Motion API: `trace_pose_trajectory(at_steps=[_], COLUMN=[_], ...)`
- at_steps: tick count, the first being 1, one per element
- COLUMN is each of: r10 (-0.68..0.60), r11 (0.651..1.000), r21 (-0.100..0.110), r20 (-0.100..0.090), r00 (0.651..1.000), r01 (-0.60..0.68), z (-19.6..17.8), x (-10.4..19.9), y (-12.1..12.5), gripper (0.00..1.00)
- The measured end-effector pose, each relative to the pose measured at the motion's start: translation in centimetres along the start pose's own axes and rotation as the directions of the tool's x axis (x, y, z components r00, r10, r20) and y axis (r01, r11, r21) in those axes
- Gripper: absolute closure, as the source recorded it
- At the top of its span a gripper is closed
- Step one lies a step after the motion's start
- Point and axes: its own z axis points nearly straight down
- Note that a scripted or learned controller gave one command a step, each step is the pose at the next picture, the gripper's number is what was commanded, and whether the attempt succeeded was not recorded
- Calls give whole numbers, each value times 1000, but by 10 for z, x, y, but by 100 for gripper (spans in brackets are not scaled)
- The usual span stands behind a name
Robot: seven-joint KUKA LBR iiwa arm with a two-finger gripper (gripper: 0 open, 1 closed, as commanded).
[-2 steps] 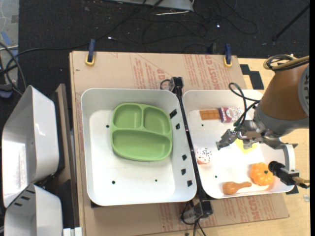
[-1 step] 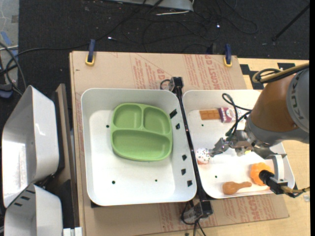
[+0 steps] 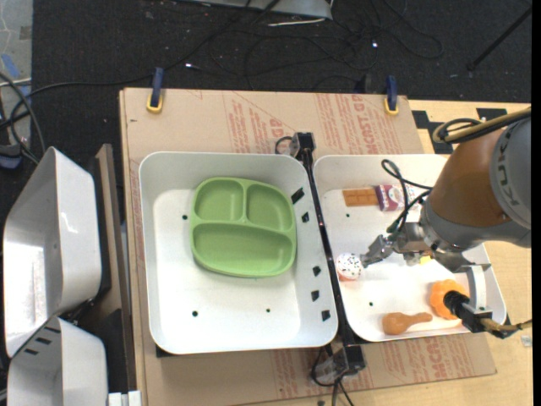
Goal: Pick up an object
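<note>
Progress: we judge the pick not yet made; nothing is lifted, and the closing and raising are left.
Gripper point(image 3: 369, 258): we see it low over the right bin point(image 3: 372, 332), close to that bin's left wall, just beside the speckled ball point(image 3: 348, 266); we cannot tell whether anything is in its grasp.
Likely target: the speckled ball, resting on the right bin's floor by the left wall, about midway along it.
Other things: an orange block point(image 3: 359, 197) and a purple-and-white packet point(image 3: 390, 196) near the far edge; a tan spoon-shaped piece point(image 3: 405, 320) and an orange toy point(image 3: 445, 299) near the near-right corner.
Left bin point(image 3: 161, 252): it carries a green divided plate point(image 3: 243, 227).
In the way: we reckon the dividing wall beside the ball crowds the approach.
</note>
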Motion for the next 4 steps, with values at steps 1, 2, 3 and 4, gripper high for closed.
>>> trace_pose_trajectory(at_steps=[1,2,3,4], r10=[3,-6,-7,-7], r11=[1000,1000,1000,1000], r21=[11,14,11,11], r20=[-5,-9,-8,-7], r00=[1000,1000,1000,1000], r01=[-3,6,7,7], z=[-5,-51,-97,-137], x=[2,9,11,10], y=[-3,-5,5,7], gripper=[100,100,100,100])
